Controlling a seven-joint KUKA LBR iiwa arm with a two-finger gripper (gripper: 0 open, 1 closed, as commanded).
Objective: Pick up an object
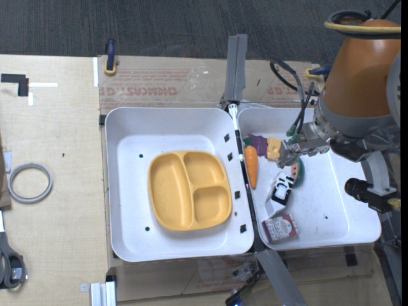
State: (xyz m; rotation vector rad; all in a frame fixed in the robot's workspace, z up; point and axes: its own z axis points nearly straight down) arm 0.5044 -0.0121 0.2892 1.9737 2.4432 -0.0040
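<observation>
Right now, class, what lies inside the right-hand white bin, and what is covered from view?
The right-hand white bin holds an orange toy carrot, a purple piece, a yellow piece, a black-and-white toy and a small maroon packet. The grey-and-orange arm covers its upper right part.

We see a yellow divided plate (189, 189) in the left bin (121, 171), a tape roll (28, 182) and scissors (11, 266) on the bench (57, 234).
</observation>
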